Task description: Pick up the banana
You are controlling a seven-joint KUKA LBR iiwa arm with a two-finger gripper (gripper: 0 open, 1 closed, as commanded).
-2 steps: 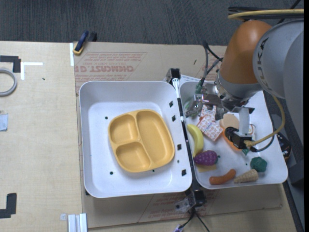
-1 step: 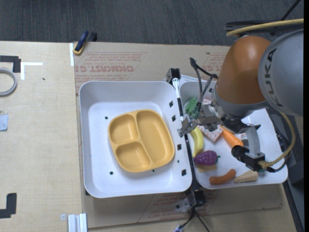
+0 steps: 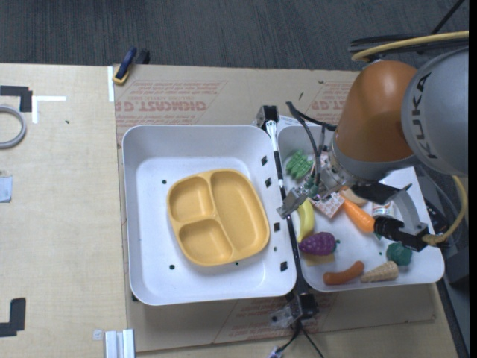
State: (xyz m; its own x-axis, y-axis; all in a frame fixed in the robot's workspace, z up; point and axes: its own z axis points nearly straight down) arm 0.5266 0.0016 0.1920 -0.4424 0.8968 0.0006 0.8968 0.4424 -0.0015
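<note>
Right, banana [image 3: 305, 218] is lying in the right bin [image 3: 425, 271], close against that bin's left wall, long axis running roughly top to bottom in the camera view. Just below the banana, touching or nearly so, purple grapes [image 3: 318, 243] are sitting. Up from the banana, a green leafy piece [image 3: 299, 164] is resting near the same wall. To the right of the banana, an orange carrot [image 3: 358, 216] is lying at a slant, and a small printed packet [image 3: 329, 203] is sitting between carrot and banana. Further down-right from the banana, a reddish sausage [image 3: 343, 274], a pale cone [image 3: 381, 272] and a dark green item [image 3: 399, 254] are lying along the bin's near edge.

End effector [image 3: 298, 200] is hanging right at the banana's top end, metal parts overlapping the bin wall; cannot tell if its fingers are spread or pressed together, and nothing is clearly pinched. Arm [image 3: 391, 121], grey with an orange band, is covering much of the right bin's upper part.

Left of the banana, across the wall, the left bin [image 3: 149, 274] is holding a yellow divided plate [image 3: 217, 216]. Both bins are sitting on the table [image 3: 59, 237].
</note>
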